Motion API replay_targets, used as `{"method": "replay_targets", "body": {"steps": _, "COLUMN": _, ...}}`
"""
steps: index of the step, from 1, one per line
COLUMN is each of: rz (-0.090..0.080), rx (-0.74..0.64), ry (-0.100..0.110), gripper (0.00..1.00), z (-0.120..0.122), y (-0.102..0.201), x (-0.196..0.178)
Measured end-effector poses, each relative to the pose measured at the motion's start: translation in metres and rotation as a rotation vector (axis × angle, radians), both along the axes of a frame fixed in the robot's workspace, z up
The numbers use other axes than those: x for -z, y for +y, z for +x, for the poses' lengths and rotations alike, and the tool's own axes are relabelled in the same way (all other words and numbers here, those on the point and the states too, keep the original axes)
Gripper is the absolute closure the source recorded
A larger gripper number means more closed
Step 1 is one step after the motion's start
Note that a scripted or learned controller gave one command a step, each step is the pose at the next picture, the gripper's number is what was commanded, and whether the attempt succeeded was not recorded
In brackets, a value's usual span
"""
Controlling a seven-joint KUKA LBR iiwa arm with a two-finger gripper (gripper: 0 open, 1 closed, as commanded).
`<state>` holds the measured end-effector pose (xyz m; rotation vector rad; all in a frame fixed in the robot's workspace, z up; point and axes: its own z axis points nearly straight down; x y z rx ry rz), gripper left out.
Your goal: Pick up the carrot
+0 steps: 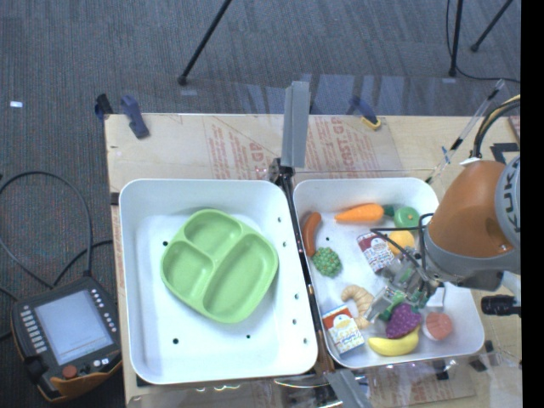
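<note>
Nearest the lens, along the front wall of the right bin (463,195), lie a yellow banana (393,344), a small carton (343,330) with a red and white printed face whose wording is too small to read, and a pinkish round piece (439,325) at the front right corner. Just behind the banana sits a purple bunch of grapes (403,320), and beside it a pale, curled shrimp-like toy (358,297). The end effector (405,286) hangs low over this cluster, just above the grapes, pointing down and toward the left; whether its fingers are spread or closed cannot be told, as clutter and shadow hide the tips. The arm (473,219) enters from the right, its orange band bulking over the bin's right side, with part of the letters "KU" showing on the grey link at the edge. A red-labelled packet (374,250) lies just left of the wrist, its print illegible. The carrot (360,213) rests at the back of the right bin, lying roughly crosswise, well apart from the end effector, with a green round toy (406,217) just to its right. A brown sausage (311,230) and a piece of broccoli (326,262) lie near the bin's left wall. The left bin (136,228) holds a green divided plate (220,264). Faded red printing runs across the tabletop (195,147) behind the bins, reversed and unreadable. A teach pendant (61,334) sits on the floor at lower left.
</note>
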<state>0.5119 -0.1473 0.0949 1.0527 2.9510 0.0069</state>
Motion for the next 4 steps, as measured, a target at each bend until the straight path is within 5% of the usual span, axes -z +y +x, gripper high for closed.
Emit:
{"method": "replay_targets", "body": {"steps": 1, "rz": -0.002, "rx": 0.121, "ry": -0.006, "gripper": 0.0, "z": 0.054, "y": -0.027, "x": -0.002}}
{"method": "replay_targets", "body": {"steps": 2, "rz": 0.0, "rx": 0.366, "ry": -0.005, "gripper": 0.0, "z": 0.108, "y": 0.013, "x": 0.001}}
{"method": "replay_targets", "body": {"steps": 3, "rz": 0.002, "rx": 0.668, "ry": -0.001, "gripper": 0.0, "z": 0.136, "y": 0.031, "x": 0.002}}
{"method": "replay_targets", "body": {"steps": 4, "rz": 0.005, "rx": 1.021, "ry": -0.001, "gripper": 0.0, "z": 0.135, "y": 0.062, "x": 0.002}}
